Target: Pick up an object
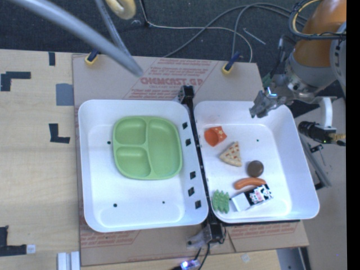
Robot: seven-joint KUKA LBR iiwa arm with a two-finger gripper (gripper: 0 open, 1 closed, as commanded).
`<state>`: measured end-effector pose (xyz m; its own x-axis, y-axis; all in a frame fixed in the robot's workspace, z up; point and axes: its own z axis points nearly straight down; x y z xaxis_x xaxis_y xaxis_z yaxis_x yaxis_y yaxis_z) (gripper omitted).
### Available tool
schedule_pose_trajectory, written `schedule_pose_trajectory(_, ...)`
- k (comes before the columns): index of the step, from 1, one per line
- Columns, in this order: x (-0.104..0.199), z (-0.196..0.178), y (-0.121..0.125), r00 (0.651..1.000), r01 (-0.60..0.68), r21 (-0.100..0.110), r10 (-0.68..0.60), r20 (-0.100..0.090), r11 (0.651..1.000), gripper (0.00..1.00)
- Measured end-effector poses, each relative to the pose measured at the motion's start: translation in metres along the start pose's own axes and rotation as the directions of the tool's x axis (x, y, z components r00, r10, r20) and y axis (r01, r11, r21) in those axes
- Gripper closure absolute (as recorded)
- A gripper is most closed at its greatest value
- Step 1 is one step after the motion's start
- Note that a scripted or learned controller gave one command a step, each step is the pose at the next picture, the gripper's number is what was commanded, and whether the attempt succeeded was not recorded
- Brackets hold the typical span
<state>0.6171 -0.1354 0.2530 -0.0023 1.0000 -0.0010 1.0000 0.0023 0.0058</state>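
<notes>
Single fixed camera sat above the worktop point(34, 151), looking down at a slant. It stood far enough off to frame both white bins whole: left bin point(95, 207) and right bin point(301, 167) side by side, with cables and dark floor along the top. The arm point(315, 44) entered from the frame's right edge.

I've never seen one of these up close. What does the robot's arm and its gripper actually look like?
The arm is bulky and rounded, grey metal with a glossy orange band above the wrist. It narrows to a small dark grey gripper. Thin cables loop beside the arm.
</notes>
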Motion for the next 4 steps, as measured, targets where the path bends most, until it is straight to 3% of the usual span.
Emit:
schedule_pose_trajectory(1, 0.049, 0.015, -0.029, 1.000, 0.001, 0.010, -0.001, -0.002, 1.000, 1.00)
schedule_pose_trajectory(4, 0.182, 0.009, -0.098, 1.000, 0.003, 0.009, -0.003, -0.001, 1.000, 1.00)
